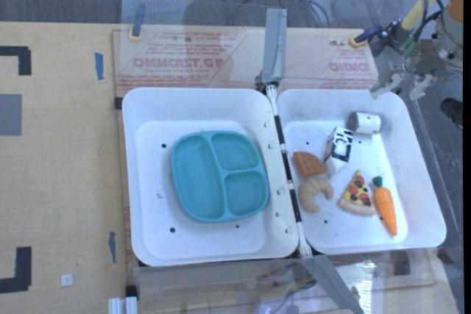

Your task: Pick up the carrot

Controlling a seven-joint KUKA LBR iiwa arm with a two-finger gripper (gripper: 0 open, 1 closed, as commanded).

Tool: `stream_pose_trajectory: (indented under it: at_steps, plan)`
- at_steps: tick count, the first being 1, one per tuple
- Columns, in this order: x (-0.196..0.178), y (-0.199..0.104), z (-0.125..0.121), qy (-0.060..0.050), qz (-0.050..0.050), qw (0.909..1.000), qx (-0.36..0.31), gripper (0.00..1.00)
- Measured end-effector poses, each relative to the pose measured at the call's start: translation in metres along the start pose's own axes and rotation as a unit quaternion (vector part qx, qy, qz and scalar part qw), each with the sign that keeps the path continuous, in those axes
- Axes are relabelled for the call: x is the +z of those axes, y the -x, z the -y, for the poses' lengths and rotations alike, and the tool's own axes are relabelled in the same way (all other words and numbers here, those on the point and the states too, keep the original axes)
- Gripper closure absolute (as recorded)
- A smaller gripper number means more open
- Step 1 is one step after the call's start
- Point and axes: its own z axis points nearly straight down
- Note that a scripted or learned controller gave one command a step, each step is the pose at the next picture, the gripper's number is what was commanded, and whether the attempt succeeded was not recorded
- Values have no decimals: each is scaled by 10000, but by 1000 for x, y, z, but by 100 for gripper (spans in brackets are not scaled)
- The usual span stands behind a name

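Note:
The orange carrot (385, 210) with a green top lies near the front right of the right bin (423, 158), its tip pointing toward the front edge. My gripper (401, 87) hovers over the bin's far right corner, well behind the carrot. Its fingers stand apart with nothing between them.
A pizza slice (357, 195) lies just left of the carrot, almost touching it. Also in the right bin are a croissant (315, 195), a brown waffle piece (309, 163), a black-and-white packet (340, 144) and a grey-white cylinder (364, 123). A teal divided plate (219, 175) sits in the left bin (143, 158).

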Motion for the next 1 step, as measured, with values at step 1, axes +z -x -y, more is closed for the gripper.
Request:
stream_pose_trajectory:
  at_steps: [1]
  plan:
    - [150,49,20,6,4,9981,-618,0]
